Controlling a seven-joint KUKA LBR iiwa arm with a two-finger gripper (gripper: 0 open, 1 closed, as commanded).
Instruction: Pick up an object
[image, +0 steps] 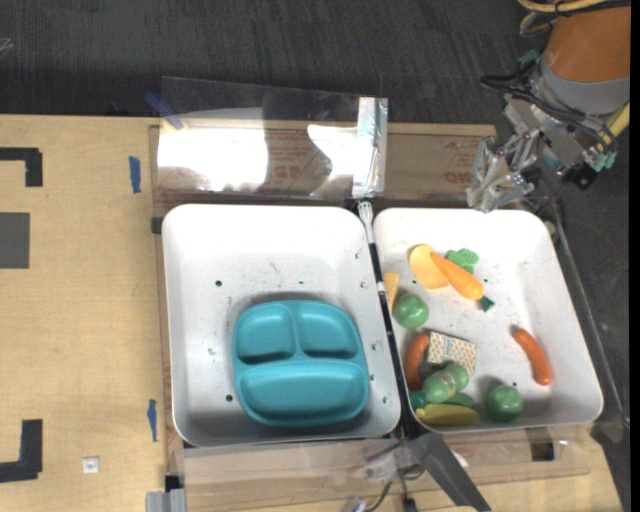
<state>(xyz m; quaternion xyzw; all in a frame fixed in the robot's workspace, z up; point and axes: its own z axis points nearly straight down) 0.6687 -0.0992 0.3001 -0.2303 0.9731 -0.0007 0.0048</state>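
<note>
We count 2 white bins. The left bin holds 1 teal divided tray. The right bin holds a jumble of toy food: 1 carrot, 1 orange sausage, 3 green balls (one near the divider) and several pieces we cannot name. The gripper hangs above that bin's far rim, holding nothing; its opening we cannot tell.

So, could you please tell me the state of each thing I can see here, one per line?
gripper: raised above the right bin's far rim, holding nothing visible
teal tray: flat, right side up, in the left bin
carrot: lying across the yellow piece
sausage: lying alone near the right bin's right wall
green ball: resting on the bin floor
</note>
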